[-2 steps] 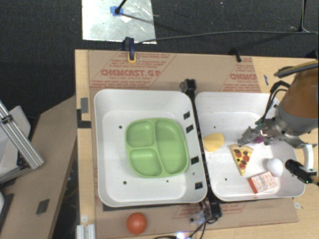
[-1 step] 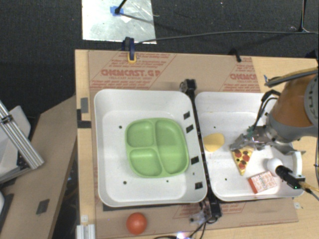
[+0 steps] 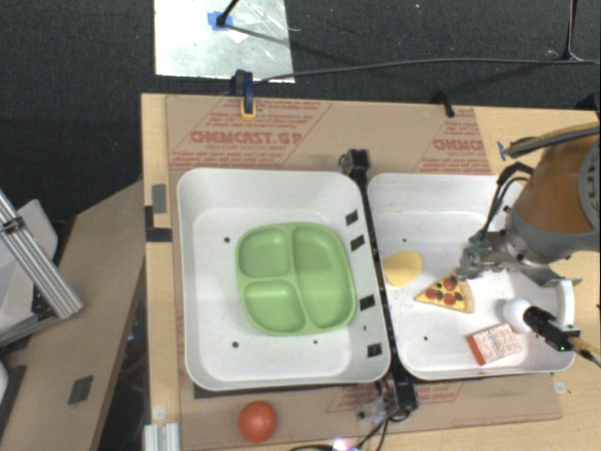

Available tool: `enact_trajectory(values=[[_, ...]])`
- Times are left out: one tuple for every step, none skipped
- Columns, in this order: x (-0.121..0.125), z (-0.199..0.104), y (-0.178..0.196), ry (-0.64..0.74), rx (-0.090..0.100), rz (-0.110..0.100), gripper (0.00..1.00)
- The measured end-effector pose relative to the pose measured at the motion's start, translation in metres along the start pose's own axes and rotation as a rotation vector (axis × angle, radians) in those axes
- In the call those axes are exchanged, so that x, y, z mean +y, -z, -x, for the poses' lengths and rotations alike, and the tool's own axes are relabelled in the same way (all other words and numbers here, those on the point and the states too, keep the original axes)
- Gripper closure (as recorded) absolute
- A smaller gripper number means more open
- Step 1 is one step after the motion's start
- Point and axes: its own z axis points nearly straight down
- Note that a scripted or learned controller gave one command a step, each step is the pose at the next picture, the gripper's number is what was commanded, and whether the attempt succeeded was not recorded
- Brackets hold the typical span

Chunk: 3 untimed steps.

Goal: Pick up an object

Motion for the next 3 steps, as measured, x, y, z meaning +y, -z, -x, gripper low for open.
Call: enact_trajectory(values=[[-0.001, 0.004, 0.062, 0.001, -0.002, -0.004, 1.0], [0.001, 0.005, 0.116, 0.002, -0.003, -0.001, 1.0], [0.003, 0.005, 0.144, 0.003, -0.002, -0.004, 1.0]])
